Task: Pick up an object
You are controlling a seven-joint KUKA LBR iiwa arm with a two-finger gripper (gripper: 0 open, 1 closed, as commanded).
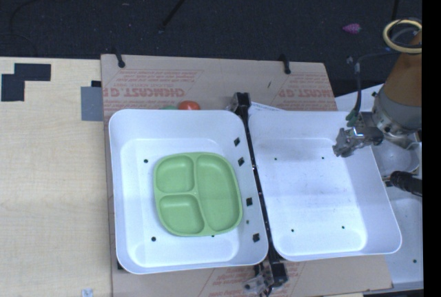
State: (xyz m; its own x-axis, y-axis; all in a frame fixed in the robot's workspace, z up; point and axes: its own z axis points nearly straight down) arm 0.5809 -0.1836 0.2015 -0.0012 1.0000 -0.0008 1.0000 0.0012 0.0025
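Green divided plate (198, 193), the one obvious thing to pick up, lies flat in the left bin (131, 130), toward that bin's near half and roughly centred left to right; it has three compartments, two smaller ones on its left side and a longer one on its right, and it sits face up on the bin floor with bare white floor on every side. Lying flat like that, with a low rim, it would probably have to be taken by an edge, which I judge an awkward grasp for two fingers. Beside it the right bin (372, 240) shows bare floor marked by a few dark dots. There are two bins, set side by side and touching along a black clip strip (252, 171) that seems to hold them together at the middle. Farther back and to the right, the gripper (346, 142) hangs at the far right corner of the right bin, just over its rim, well apart from the plate; whether its fingers are apart or together I cannot tell at this size, and nothing can be seen between them. The arm (403, 85) comes in from the right behind it, so the reach to the plate is not yet begun. Beyond the left bin's far rim, one small red object (189, 106) peeps up against the cardboard sheet (207, 82) that underlies both bins.
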